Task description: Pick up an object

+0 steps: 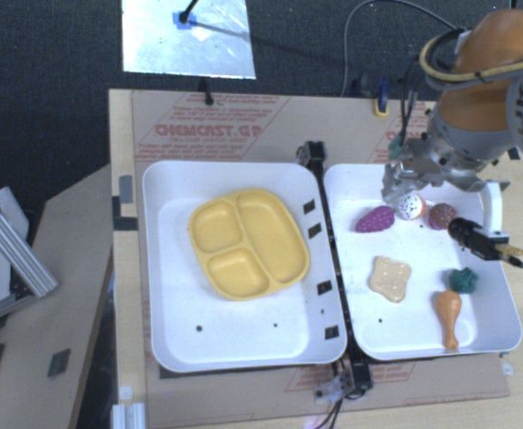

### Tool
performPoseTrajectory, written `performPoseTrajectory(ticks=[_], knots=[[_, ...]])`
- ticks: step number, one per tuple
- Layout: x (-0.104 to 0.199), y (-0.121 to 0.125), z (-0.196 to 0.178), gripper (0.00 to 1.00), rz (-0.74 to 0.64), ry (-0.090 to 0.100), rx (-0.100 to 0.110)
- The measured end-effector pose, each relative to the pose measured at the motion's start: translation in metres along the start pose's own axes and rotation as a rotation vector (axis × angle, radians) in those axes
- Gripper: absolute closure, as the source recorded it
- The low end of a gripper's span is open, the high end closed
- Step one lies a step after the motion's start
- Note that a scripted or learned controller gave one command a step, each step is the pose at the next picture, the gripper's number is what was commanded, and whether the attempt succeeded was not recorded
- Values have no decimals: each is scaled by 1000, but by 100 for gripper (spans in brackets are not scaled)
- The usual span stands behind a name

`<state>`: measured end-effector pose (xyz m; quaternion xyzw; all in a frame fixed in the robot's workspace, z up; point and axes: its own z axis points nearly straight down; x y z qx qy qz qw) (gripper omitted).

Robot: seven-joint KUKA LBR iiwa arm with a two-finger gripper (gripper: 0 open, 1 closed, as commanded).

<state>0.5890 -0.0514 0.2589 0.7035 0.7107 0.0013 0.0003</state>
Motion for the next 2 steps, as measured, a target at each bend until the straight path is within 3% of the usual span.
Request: performPoseTrajectory(ticks=[2], knots=[[112,11,1,100,0,0,-1]])
